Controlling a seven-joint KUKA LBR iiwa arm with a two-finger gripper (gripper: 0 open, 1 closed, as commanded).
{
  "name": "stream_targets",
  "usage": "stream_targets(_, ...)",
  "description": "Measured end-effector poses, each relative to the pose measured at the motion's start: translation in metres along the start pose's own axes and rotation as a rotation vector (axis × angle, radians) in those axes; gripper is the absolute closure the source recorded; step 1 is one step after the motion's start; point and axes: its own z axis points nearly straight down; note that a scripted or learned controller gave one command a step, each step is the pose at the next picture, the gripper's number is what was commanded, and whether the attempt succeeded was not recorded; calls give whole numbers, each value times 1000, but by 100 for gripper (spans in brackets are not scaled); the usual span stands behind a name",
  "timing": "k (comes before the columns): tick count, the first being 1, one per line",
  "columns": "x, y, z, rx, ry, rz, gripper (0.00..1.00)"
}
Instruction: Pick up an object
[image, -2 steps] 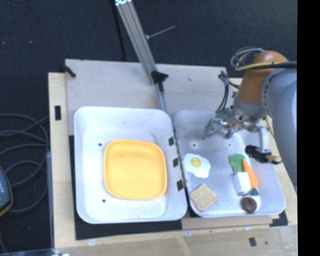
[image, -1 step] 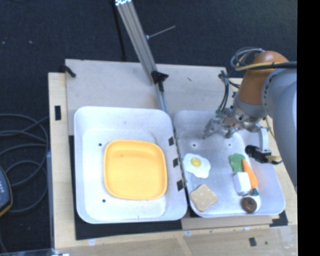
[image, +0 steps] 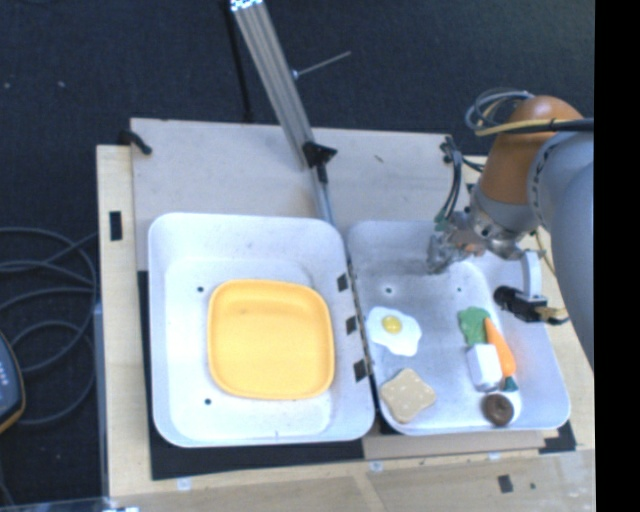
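Observation:
The right bin holds a fried egg, a slice of toast, a green piece, an orange carrot, a white block and a brown round piece. My gripper hangs over the bin's far edge, above and to the right of the egg. Nothing shows between its fingers.
The left bin carries a yellow square plate. A grey metal pole slants down to the gap between the bins. Cables lie off the bench on the left.

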Motion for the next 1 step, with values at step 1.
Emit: stream_targets(1,2,1,-43,-2,2,0,100)
